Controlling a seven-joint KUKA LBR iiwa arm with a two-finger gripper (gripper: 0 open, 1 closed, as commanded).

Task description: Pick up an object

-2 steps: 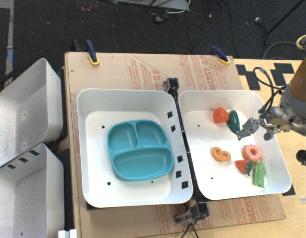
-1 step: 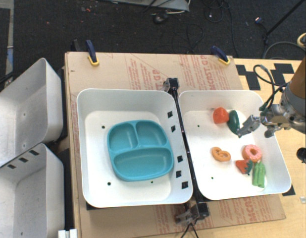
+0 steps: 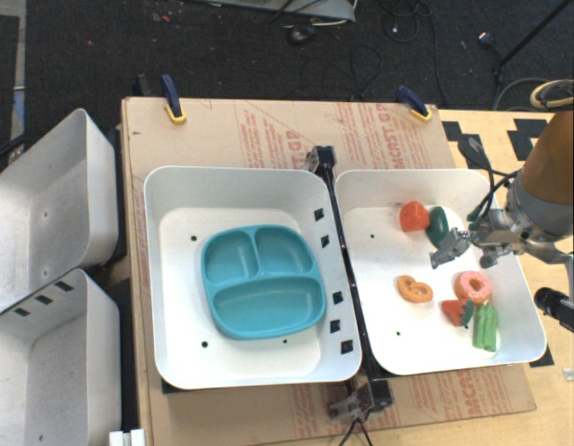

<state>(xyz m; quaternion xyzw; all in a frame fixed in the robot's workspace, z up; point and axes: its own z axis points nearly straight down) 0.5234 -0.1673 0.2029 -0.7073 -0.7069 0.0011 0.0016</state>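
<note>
1. Camera view, bench: two shallow white bins sit side by side on a brown board. The left bin (image 3: 176, 277) and the right bin (image 3: 380, 342) touch along a dark divider running down the middle.
2. Camera view, left bin: a teal divided plate (image 3: 264, 282) lies flat near the bin's centre, with two small compartments toward the far side and one larger one toward the near side.
3. Camera view, right bin, far part: an orange-red block (image 3: 413, 216) lies near the far wall, with a dark green piece (image 3: 439, 222) touching its right side.
4. Camera view, right bin, middle: an orange pretzel-shaped toy (image 3: 415, 290) lies by itself on the white floor, apart from the other things.
5. Camera view, right bin, near right corner: a pink ring (image 3: 474, 286) sits just above a small red piece (image 3: 453, 311), and a light green stick (image 3: 486, 327) lies beside them, close to the bin's right wall.
6. Camera view, arm: the grey arm with its orange band comes in from the right, and the gripper (image 3: 447, 246) hangs over the right bin, between the dark green piece and the pink ring. Whether its jaws are apart or together cannot be told from this angle, and nothing can be seen between them.
</note>
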